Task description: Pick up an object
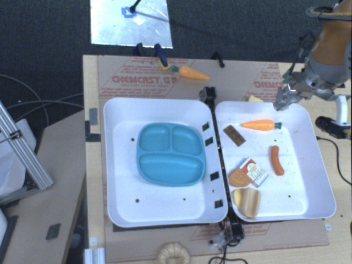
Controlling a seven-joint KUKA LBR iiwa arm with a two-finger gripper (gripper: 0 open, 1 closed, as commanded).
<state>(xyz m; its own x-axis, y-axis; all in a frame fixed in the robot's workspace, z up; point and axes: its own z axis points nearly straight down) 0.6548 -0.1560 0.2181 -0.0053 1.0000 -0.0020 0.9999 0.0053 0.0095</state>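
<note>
My arm is rounded and bulky, with an orange band over a pale grey wrist collar. Below the collar sits a silvery metal gripper, small and angular. Thin dark cables run alongside the wrist, looping near the collar.

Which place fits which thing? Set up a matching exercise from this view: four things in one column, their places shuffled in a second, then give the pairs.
Things:
1. blue divided plate
2. sausage
3. carrot with blue clip
4. chocolate bar

Places:
A. on the cardboard behind the bins
B. right bin, toward its right side
C. left bin, in the middle
D. right bin, near the divider between the bins

Pairs: 1-C, 2-B, 3-A, 4-D
</note>
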